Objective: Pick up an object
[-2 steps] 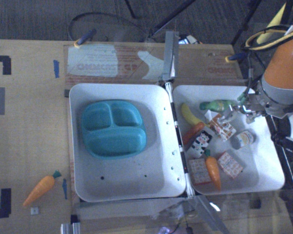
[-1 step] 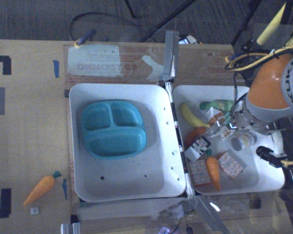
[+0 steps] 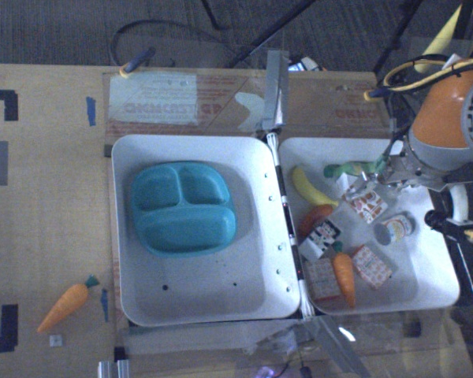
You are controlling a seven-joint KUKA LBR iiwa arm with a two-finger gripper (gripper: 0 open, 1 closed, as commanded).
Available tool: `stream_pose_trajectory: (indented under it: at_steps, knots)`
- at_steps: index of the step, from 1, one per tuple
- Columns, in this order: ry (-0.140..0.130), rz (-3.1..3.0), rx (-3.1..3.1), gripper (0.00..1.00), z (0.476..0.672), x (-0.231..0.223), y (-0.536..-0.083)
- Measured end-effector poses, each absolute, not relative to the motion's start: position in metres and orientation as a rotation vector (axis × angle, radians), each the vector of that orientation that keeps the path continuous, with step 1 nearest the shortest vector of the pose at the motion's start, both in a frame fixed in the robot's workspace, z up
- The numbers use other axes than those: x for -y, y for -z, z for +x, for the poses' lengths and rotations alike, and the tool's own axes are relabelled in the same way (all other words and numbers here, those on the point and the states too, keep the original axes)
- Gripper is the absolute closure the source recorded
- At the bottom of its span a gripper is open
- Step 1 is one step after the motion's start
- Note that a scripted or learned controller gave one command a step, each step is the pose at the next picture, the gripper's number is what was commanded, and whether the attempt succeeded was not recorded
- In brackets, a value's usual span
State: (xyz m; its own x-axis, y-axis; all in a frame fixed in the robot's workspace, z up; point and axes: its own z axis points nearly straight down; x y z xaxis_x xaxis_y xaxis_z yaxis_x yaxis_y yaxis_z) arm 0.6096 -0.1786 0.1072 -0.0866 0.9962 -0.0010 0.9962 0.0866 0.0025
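Lying loose on tan bench [image 3: 47,211] at near left: toy carrot [image 3: 63,306]. Sitting in left bin [image 3: 252,290]: teal divided plate [image 3: 183,207]. Crowding right bin [image 3: 433,286]: second carrot [image 3: 344,279], small cartons [image 3: 371,265], black-white box [image 3: 322,239], red item, can [image 3: 395,229], banana [image 3: 309,188], green toy [image 3: 348,168]. Showing dark carpet and tripod legs beyond. Reaching in from right, orange band up high, gripper [image 3: 372,181] hanging low over far part of right bin by a red-patterned carton [image 3: 366,204]. Jaw state: cannot tell, nothing seen gripped.

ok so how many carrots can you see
2. One carrot lies on the bench left of the left bin; another is in the right bin. More may be hidden under clutter.
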Motion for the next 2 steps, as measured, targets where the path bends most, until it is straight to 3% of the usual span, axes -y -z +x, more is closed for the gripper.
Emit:
stream_pose_trajectory:
  at_steps: [1, 2]
  knots:
    - [-0.002, 2.121, -2.316, 1.0, 0.609, 0.178, -0.116]
    - [-0.002, 2.291, -2.148, 1.0, 0.632, 0.09, -0.244]
